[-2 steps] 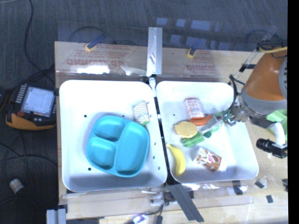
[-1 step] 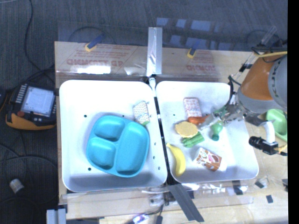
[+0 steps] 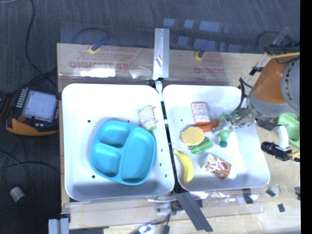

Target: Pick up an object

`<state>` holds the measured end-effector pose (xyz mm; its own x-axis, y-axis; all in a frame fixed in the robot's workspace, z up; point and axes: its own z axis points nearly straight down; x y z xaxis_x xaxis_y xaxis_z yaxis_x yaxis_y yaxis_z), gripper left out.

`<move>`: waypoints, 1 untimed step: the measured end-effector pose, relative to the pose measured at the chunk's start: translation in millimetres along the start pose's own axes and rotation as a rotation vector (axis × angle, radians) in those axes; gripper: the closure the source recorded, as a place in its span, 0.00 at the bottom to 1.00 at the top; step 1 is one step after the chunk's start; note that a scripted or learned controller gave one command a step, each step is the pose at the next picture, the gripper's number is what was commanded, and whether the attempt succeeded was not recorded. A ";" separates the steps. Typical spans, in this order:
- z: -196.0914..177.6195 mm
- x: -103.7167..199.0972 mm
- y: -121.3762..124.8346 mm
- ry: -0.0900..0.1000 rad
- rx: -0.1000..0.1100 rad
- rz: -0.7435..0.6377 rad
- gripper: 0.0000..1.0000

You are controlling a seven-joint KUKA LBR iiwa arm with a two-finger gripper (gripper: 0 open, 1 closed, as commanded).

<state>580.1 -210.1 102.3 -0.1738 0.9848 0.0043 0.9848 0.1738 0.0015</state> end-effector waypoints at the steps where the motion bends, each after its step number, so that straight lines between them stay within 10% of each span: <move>1: -111.1 18.7 -14.9 -0.007 0.003 0.201 1.00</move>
